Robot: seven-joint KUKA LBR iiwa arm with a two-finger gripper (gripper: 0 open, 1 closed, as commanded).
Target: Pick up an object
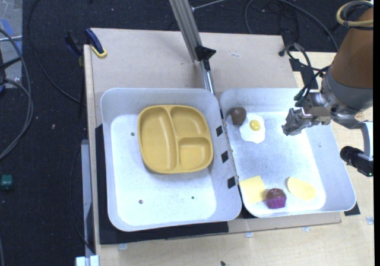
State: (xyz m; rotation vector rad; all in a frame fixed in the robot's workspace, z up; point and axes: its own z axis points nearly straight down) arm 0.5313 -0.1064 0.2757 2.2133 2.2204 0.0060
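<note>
Bench seen from above at a slant, two shallow white bins side by side. Left bin (119, 199) holds a yellow divided tray (176, 138), three compartments, lying flat toward the far half of the bin. Right bin (332, 170) holds five small items. Far left corner: a brown rounded piece (238, 115), and just beside it on the right a toy fried egg (253, 129), white with a yellow yolk. Near edge of the same bin: a yellow square slice (252, 188) at left, a purple-and-dark-red piece (275, 198) touching or just beside its right corner, and a pale yellow oval piece (301, 188) further right, near but apart from the purple one. Arm enters from the right, grey with an orange section above the wrist. Gripper (292, 124) sits over the far right part of the right bin, right of the egg and apart from it, well away from the three near-edge items. Nothing seen between its fingers; cannot tell whether the jaws are spread or pressed together, as the tips read as one dark mass. A slanted metal pole (183, 12) crosses the far bench.
</note>
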